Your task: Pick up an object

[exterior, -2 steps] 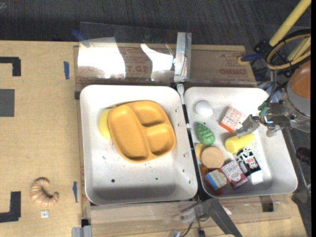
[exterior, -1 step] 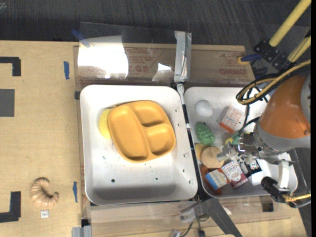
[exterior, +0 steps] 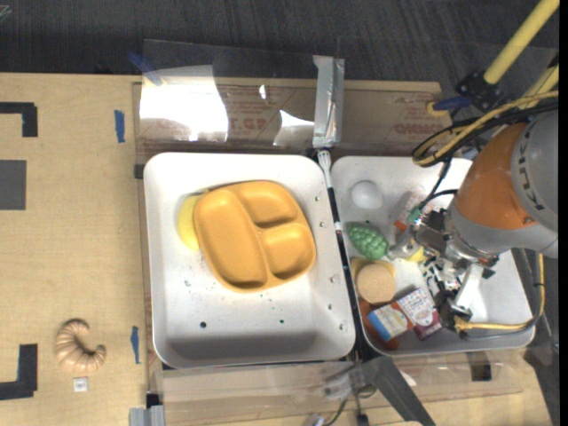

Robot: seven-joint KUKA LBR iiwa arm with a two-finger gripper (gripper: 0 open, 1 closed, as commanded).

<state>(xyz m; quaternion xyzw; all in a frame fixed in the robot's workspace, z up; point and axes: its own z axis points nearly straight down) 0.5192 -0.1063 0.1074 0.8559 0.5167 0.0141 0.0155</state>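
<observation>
My gripper (exterior: 441,278) hangs low over the right bin (exterior: 506,295), near its middle, beneath the grey arm with the orange band (exterior: 497,189). Just left of it lie a green knobbly object (exterior: 366,240) and a round tan object (exterior: 375,282). A red-and-white packet (exterior: 416,309) and a small blue-and-orange box (exterior: 385,322) lie at the bin's front, right under the gripper's lower side. A white ball (exterior: 365,193) rests at the bin's back left. I see nothing between the fingers.
The left bin (exterior: 169,264) holds an orange divided tray (exterior: 253,233) lying over a yellow thing (exterior: 186,220). A tan croissant-shaped toy (exterior: 80,344) lies on the bench at the front left. Yellow cables (exterior: 479,122) run behind the arm.
</observation>
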